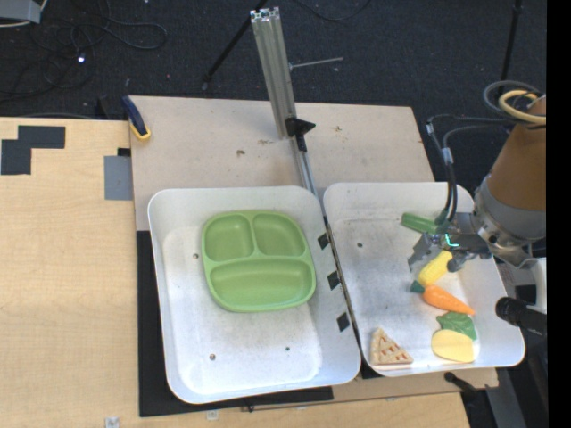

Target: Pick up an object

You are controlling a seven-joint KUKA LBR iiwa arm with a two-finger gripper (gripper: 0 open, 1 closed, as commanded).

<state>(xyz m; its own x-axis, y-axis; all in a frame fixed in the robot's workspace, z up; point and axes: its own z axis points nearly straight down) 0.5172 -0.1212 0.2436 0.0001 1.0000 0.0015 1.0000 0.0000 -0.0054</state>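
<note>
The bench [223, 141] carries two white bins: the left bin [178, 346] holds a green tray [258, 261] with three compartments, and the right bin [375, 266] holds the small toys. From the right the arm [526, 168] reaches into that right bin, its gripper [437, 255] low over the far-right part of the floor. Just below it lies a yellow piece [434, 269], touching or nearly touching the fingertips; whether the fingers are spread or closed I cannot tell, and nothing shows the piece clamped between them. A green piece [416, 223] lies just above the gripper, an orange carrot [448, 300] just below the yellow piece, a yellow-and-green corn [454, 339] near the front corner, and a waffle wedge [389, 349] near the front rim. The yellow piece looks the likely target; to grip well, the fingers should straddle its narrow width, go down close to the floor, and clear the carrot before closing, then lift straight up
</note>
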